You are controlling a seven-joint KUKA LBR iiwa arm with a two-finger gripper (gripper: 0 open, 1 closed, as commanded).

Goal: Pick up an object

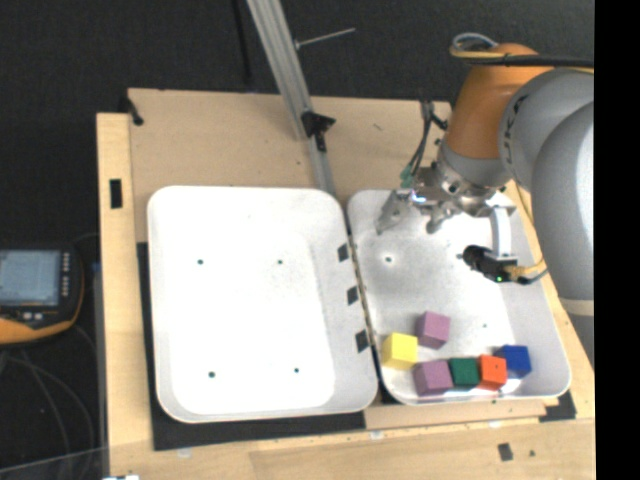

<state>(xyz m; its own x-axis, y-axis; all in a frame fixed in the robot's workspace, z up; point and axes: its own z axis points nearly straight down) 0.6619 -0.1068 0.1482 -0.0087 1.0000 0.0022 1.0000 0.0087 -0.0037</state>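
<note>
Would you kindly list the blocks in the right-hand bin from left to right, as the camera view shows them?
Yellow block → the two purple blocks, overlapping in order → green block → orange block → blue block.

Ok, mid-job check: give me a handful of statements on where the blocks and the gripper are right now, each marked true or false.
1. All the small coloured blocks lie in the right white bin. True.
2. The small yellow cube sits in the left white bin. False: it lies in the right bin, near the divide between the bins.
3. The gripper is above the far end of the right bin, away from the blocks. True.
4. The gripper holds the small blue cube. False: that cube rests at the bin's near right corner, beside the small orange cube.
5. The small green cube lies between a purple block and the orange cube. True.
</note>
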